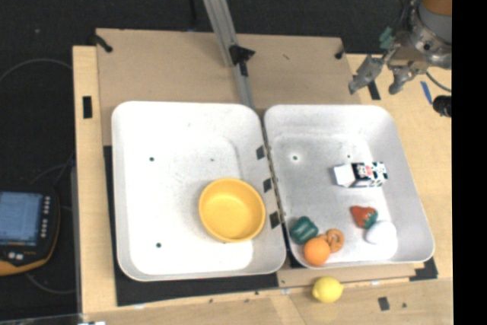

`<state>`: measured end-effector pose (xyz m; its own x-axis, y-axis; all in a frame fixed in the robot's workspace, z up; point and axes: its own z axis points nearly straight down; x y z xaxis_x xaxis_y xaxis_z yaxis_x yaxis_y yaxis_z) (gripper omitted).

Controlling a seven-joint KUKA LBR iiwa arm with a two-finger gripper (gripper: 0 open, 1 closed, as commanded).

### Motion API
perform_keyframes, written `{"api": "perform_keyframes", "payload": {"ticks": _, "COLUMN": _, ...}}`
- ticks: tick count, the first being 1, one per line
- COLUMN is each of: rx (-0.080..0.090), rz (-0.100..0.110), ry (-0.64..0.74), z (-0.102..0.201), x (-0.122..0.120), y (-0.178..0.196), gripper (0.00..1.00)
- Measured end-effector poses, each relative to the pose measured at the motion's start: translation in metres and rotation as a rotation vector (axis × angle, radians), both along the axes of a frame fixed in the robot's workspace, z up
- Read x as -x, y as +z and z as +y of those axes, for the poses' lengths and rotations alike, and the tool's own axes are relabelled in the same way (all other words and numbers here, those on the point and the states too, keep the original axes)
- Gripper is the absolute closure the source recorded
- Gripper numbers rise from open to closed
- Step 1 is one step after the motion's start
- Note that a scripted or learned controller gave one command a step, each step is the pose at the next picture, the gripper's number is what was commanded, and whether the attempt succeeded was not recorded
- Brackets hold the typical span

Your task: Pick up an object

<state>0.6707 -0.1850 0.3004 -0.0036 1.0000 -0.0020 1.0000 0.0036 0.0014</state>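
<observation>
I place this at the approach step. The gripper (384, 76) hangs at the upper right of the frame, beyond the right bin (319, 125), jaws spread and grasping nothing. Candidate objects lie in that bin's lower part: a black-and-white toy (360, 174), an orange (316, 250), a green piece (303, 227). Next I would need to travel down-frame over one target, then descend.
</observation>
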Motion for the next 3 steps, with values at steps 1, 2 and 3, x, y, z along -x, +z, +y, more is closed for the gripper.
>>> {"api": "perform_keyframes", "payload": {"ticks": 1, "rx": 0.002, "rz": 0.001, "ry": 0.0, "z": -0.001, "x": 0.0, "y": 0.0, "gripper": 0.0}}
{"api": "perform_keyframes", "payload": {"ticks": 2, "rx": 0.002, "rz": 0.005, "ry": -0.004, "z": -0.009, "x": -0.003, "y": -0.045, "gripper": 0.0}}
{"api": "perform_keyframes", "payload": {"ticks": 3, "rx": 0.002, "rz": 0.006, "ry": -0.005, "z": -0.02, "x": 0.003, "y": -0.095, "gripper": 0.0}}
